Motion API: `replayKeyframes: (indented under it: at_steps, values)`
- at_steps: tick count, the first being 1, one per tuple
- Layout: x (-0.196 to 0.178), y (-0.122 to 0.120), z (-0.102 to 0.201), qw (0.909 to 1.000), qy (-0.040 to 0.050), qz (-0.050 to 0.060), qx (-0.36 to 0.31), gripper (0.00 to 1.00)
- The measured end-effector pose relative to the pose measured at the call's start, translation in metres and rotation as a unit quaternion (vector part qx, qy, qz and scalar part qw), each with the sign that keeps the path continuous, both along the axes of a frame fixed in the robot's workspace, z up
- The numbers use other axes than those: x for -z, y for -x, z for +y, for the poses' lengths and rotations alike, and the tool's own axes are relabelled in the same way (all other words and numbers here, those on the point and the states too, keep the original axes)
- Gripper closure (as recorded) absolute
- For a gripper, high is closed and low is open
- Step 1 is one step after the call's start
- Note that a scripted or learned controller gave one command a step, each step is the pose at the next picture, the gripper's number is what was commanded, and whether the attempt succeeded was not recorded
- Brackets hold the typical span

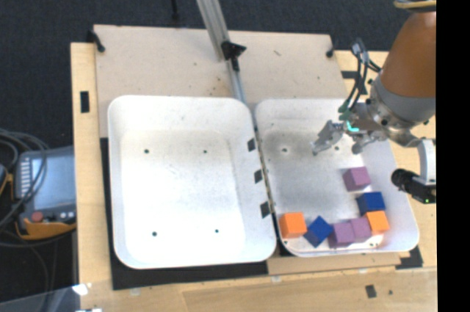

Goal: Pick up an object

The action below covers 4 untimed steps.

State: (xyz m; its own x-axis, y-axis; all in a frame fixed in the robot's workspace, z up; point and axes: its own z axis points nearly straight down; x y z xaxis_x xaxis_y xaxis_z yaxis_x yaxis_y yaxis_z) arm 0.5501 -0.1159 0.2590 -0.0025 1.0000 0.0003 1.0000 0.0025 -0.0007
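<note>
The gripper [339, 136] hangs over the right bin [294, 156] near its far right corner, fingers spread apart with nothing between them. Along the bin's near edge lie an orange cube [293, 224], blue cube [319, 230] and purple blocks [350, 232]; another purple cube [356, 178] sits toward the right edge.

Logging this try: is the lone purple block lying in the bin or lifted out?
In the bin. The purple block rests on the right bin's floor, apart from the claw above-left.
</note>
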Motion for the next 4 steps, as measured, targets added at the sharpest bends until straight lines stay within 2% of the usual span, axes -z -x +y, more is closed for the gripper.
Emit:
replayKeyframes:
  at_steps: [1,2,4]
  values:
    - [0.000,0.000,0.000,1.0000,0.0002,-0.001,0.001,0.00]
    - [0.047,-0.002,0.007,1.0000,0.0004,0.002,0.004,0.00]
    - [0.161,-0.005,-0.001,1.0000,0.0008,0.001,0.002,0.00]
